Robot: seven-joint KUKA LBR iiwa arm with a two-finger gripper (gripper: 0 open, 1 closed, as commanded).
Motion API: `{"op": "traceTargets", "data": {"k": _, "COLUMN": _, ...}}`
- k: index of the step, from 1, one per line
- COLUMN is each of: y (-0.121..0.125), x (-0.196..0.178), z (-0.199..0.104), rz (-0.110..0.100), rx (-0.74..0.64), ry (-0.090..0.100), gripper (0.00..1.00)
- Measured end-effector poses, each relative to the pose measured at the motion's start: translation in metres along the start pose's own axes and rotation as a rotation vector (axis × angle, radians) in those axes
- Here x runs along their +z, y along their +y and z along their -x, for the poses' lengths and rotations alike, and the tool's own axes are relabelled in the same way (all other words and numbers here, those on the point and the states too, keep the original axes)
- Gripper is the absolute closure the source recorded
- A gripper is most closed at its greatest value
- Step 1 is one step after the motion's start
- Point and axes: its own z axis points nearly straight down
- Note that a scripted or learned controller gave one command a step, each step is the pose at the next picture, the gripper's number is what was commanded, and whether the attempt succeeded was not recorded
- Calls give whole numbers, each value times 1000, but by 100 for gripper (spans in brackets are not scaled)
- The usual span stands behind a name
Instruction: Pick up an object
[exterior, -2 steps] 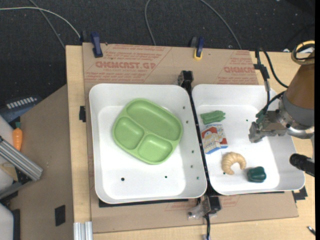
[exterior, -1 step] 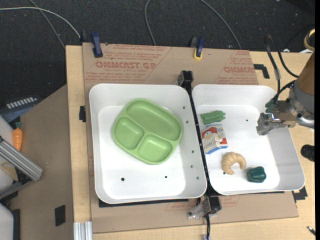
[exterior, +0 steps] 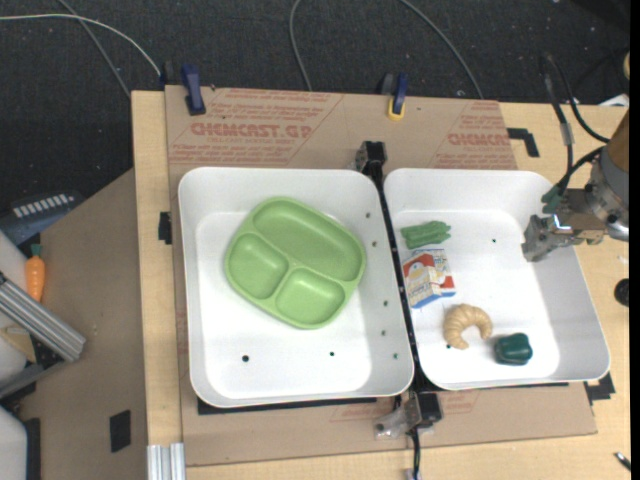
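Croissant (exterior: 467, 323) lies in the right bin (exterior: 575, 308) beside a green block (exterior: 513, 349), below a packet (exterior: 428, 277) and green toy (exterior: 426, 233). Gripper (exterior: 540, 240) hovers at the bin's right edge. Left bin (exterior: 200, 268) holds a plate (exterior: 294, 262).

A single fixed camera looks down on the desk (exterior: 260, 118) from above, tilted a little so the far edge sits toward the top of the frame and the near edge toward the bottom; it stands far enough back to take in both white bins whole, the left bin (exterior: 200, 368) and the right bin (exterior: 570, 358) lying side by side across the middle, with dark floor (exterior: 90, 98) beyond the far edge and at the left; the arm (exterior: 610, 183) enters from the right border, its pincer (exterior: 540, 238) over the right bin's far right corner.
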Motion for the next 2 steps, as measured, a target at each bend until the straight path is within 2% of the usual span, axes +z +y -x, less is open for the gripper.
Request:
{"op": "traceTargets", "data": {"k": 1, "y": 18, "x": 14, "z": -56, "rz": -4, "rx": -4, "ry": 2, "gripper": 100}}
{"op": "traceTargets", "data": {"k": 2, "y": 32, "x": 15, "z": -96, "rz": -3, "rx": -3, "ry": 2, "gripper": 100}}
